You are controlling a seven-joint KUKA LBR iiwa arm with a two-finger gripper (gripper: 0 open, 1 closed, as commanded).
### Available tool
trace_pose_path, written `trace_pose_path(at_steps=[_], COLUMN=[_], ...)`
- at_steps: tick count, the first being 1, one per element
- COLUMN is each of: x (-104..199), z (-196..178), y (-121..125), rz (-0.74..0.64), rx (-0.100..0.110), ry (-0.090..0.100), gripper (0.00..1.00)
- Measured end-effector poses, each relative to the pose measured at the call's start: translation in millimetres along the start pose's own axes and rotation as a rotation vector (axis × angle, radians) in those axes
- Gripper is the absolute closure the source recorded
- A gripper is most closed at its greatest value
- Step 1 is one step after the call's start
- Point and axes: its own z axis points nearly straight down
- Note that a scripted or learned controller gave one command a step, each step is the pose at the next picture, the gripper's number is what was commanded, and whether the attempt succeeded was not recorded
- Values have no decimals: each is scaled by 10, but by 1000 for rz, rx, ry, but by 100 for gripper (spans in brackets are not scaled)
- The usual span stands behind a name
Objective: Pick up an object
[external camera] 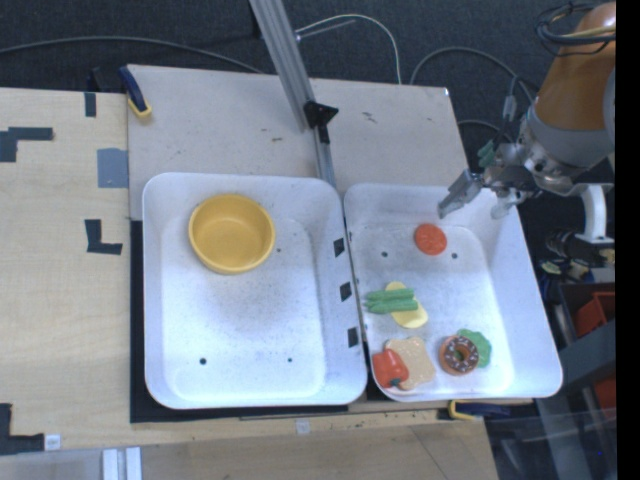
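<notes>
The right bin (520,298) holds several toy foods. A red round piece (431,239) lies near its far end. A green and yellow piece (395,303) sits in the middle. At the near edge are a brown donut on a green piece (462,353) and a red piece on a tan slice (400,365). My gripper (472,208) hangs above the bin's far right corner, just up and right of the red round piece. Its fingers are open with nothing between them.
A yellow bowl (232,232) stands in the left bin (250,368) at its far left. A slanted metal pole (290,58) runs down to the gap between the bins. Cables lie on the dark floor behind the bench.
</notes>
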Motion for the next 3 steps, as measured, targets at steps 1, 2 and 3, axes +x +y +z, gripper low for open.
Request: trace_pose_path(at_steps=[1, 2, 3], x=[0, 57, 44], z=[0, 492, 1126], y=[0, 68, 105], rz=[0, 0, 1], rx=[0, 5, 7], ry=[0, 0, 0], gripper=[0, 0, 0])
